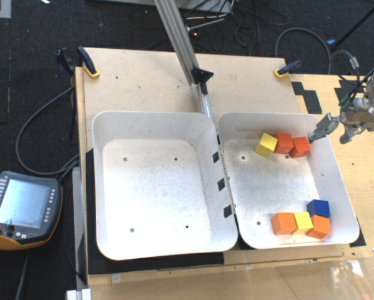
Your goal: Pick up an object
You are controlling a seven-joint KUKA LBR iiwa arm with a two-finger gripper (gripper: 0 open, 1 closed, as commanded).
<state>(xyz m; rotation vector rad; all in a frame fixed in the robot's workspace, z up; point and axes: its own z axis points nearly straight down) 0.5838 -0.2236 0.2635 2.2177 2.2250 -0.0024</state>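
At the far right edge of the right bin [336, 186], the gripper [333, 130] hovers with its two fingers spread and nothing between them. Just beside its left finger, inside the bin, lie two orange cubes [291, 145] and a yellow cube [266, 144]. Near the bin's front corner sit orange, yellow and blue cubes [303, 220].

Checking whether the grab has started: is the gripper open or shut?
Open. The gripper sits at the right bin's upper right edge with its two fingers spread and nothing between them.
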